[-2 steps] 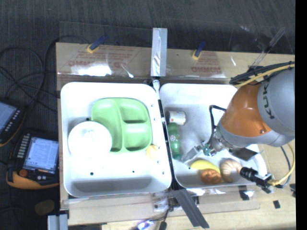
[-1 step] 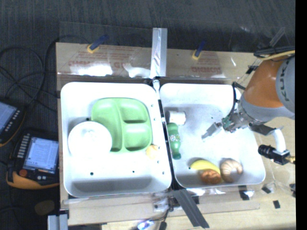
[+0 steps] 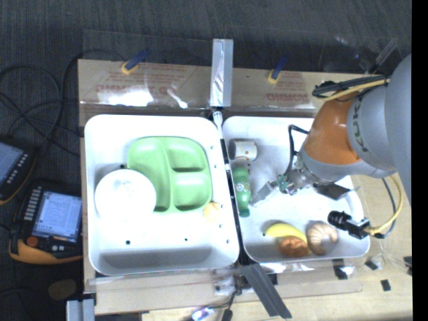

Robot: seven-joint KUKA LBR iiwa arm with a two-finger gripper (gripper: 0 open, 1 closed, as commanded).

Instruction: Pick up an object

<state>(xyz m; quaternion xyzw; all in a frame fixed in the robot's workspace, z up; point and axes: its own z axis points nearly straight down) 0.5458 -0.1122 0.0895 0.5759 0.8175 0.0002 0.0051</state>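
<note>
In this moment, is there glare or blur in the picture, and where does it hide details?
In the camera view, glare whitens the clear plastic sheet behind the bins and washes out the white plate, so its rim is faint. The whole camera view is soft; the gripper near the green bottle is too blurred to read, and the banana lacks sharp edges.

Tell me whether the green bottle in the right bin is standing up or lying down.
Lying down. The green bottle rests on its side along the right bin's left wall, its length running up and down the view.
</note>
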